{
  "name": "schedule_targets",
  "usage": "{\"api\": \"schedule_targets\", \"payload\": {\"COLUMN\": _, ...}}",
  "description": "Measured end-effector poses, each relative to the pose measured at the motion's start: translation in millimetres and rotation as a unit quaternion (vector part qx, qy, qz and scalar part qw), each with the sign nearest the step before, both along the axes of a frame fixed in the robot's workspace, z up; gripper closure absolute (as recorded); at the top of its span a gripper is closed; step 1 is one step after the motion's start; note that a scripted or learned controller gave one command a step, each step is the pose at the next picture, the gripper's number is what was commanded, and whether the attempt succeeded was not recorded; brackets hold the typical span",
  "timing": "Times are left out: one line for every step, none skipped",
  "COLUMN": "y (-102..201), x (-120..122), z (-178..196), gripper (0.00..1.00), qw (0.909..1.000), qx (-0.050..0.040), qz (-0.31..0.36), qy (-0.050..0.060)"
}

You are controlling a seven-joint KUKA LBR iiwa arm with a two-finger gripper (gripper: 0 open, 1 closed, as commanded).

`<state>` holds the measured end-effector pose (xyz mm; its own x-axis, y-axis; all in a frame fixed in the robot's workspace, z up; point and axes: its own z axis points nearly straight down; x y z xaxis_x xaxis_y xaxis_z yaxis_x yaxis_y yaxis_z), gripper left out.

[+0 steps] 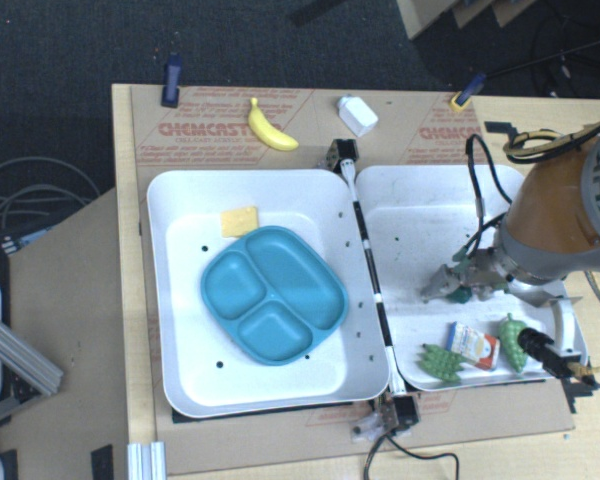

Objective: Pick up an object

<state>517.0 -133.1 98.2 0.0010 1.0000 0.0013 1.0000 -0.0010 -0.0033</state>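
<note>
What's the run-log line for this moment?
arm: over right bin | gripper: low in bin, grasp unconfirmed | nearby: green toy, small carton | left bin: blue tray, yellow block

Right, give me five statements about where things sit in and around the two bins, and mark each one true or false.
1. The blue divided tray lies in the left bin. True.
2. The banana lies inside the right bin. False: it lies on the cardboard behind the left bin.
3. The yellow block sits at the tray's far edge. True.
4. The gripper is over the left bin. False: it is over the right bin.
5. The small carton lies at the far end of the right bin. False: it lies near the front edge, beside a green toy.
</note>
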Motion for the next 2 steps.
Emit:
{"api": "schedule_targets", "payload": {"y": -0.3, "x": 1.2, "z": 10.7, "gripper": 1.00, "qw": 1.0000, "qx": -0.0008, "qz": -0.001, "qy": -0.002}}
{"api": "schedule_targets", "payload": {"y": -0.2, "x": 1.1, "z": 10.6, "gripper": 0.00, "qw": 1.0000, "qx": -0.0007, "qz": 0.000, "qy": -0.002}}
